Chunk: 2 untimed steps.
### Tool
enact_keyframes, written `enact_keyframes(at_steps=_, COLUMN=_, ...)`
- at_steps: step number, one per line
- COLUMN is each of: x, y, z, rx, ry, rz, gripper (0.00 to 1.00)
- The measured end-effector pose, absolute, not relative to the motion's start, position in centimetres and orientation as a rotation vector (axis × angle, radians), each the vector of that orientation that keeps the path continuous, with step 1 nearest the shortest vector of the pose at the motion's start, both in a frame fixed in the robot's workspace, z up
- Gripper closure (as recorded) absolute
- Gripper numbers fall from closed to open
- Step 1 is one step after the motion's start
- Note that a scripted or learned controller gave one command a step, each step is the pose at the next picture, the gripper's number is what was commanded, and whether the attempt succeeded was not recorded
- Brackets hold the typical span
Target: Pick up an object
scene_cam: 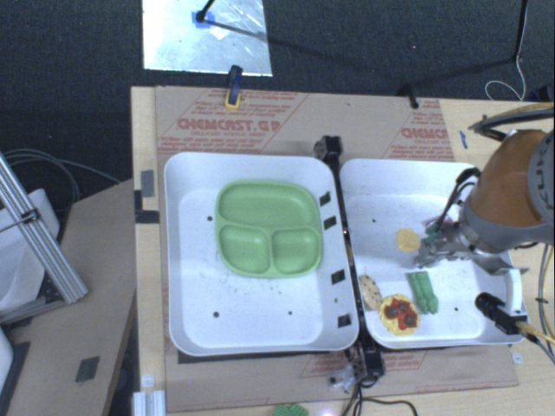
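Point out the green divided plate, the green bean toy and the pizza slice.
green divided plate (265, 229): camera view, centre ridge.
green bean toy (424, 291): camera view, mid-length.
pizza slice (400, 313): camera view, red topping.

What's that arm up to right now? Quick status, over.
Pincer low in the right bin, grip unreadable. Nearest: yellow piece and green bean toy. Pizza toy, bread piece alongside. Green plate in left bin.
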<state>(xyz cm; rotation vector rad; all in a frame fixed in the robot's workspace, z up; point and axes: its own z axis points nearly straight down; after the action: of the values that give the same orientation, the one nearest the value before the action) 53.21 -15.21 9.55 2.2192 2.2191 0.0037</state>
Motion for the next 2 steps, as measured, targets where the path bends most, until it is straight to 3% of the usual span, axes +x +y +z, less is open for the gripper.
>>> enact_keyframes(at_steps=1, x=53.2, y=-15.2, z=9.5, rx=2.22, ry=2.219, rz=0.004, gripper=0.0)
enact_keyframes(at_steps=2, x=49.3, y=-14.2, z=8.3, rx=2.225, ry=2.223, rz=-0.001, gripper=0.0)
